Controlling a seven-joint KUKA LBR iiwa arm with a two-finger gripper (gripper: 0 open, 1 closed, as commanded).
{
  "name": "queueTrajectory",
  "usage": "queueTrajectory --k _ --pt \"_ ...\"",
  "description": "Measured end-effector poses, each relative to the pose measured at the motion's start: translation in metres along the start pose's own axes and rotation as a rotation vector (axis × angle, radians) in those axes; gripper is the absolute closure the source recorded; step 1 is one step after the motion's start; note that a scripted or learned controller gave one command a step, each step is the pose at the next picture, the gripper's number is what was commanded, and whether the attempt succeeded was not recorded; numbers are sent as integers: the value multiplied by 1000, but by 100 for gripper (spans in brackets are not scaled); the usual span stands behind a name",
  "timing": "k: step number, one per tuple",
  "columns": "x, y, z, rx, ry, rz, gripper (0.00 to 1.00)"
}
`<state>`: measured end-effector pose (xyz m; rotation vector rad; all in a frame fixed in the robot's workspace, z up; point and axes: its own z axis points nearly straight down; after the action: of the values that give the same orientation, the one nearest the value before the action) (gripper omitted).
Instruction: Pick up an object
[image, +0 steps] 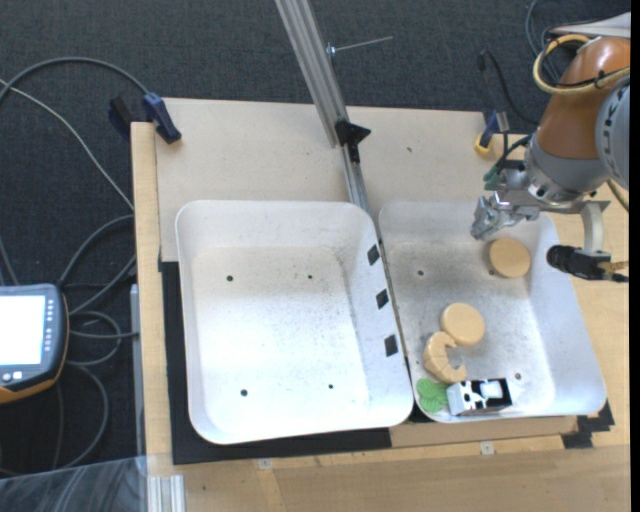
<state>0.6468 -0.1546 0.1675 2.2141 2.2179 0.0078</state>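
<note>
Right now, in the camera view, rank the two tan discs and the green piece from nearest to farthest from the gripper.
Measured from the gripper:
1. Upper tan disc, just below it, near the bin's right wall.
2. Lower tan disc, mid-bin.
3. Green piece, at the bin's front-left corner.

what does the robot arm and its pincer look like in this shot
The arm is rounded, grey metal with a wide orange band above the wrist. Yellowish cable loops over its top. The pincer is a small silver-grey metal assembly, with a black part sticking out beside it.

2 bins (200, 240) set side by side on bench (250, 150); 5 items grouped in right bin (570, 330), claw (490, 222) above its rear.
</note>
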Motion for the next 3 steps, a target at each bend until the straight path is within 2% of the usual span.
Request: queueTrajectory --k 1,2,3 --pt "-1 7 -65 -1 0 0 100" --pt "-1 8 -87 4 1 0 100" --pt "50 -12 -96 11 5 -4 100"
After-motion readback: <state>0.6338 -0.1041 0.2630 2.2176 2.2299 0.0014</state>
